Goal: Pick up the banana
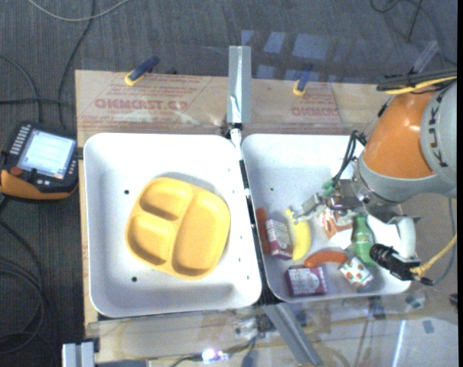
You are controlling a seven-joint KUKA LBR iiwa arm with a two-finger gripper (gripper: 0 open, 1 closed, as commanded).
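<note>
The banana point(301, 238) is short and yellow, lying near the middle of the right bin point(292, 167) with its upper end pointing to the far side. My gripper point(317, 203) reaches in from the right under the orange wrist band point(398, 145). It hangs just beyond the banana's upper end, slightly to its right. Nothing yellow shows in the gripper.
Crowded around the banana are a red-brown packet point(275, 236), an orange item point(331, 224), a green bottle point(361, 239), a sausage point(324, 258), a purple box point(306, 281) and a patterned cube point(355, 274). The left bin point(109, 159) holds a yellow divided plate point(179, 226).
</note>
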